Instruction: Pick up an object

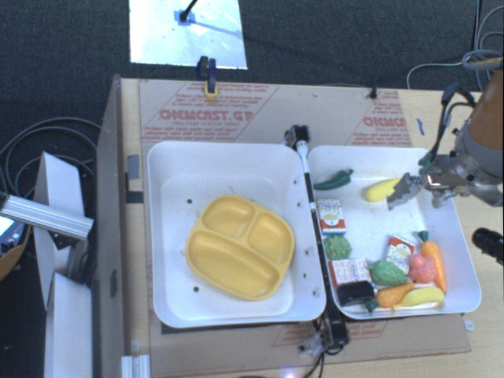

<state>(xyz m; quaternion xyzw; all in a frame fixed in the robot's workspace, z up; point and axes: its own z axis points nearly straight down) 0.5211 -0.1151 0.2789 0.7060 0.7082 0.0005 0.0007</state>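
Pincer (417,189) spread, empty, just beside yellow plastic corn cob (383,189) near right white bin's (465,250) far edge. Risk: nudging the rounded cob aside, closing on nothing.

A robotics lab: a bench (236,105) covered with printed protective sheeting, two white bins (169,211), loose cables (39,144) and dark carpet (55,38).

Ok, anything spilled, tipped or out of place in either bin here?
Nothing stands out. The yellow tray lies flat in the left bin, merely turned at an angle to its walls. The toy food sits inside the right bin, crowded toward its near corner, with nothing outside.
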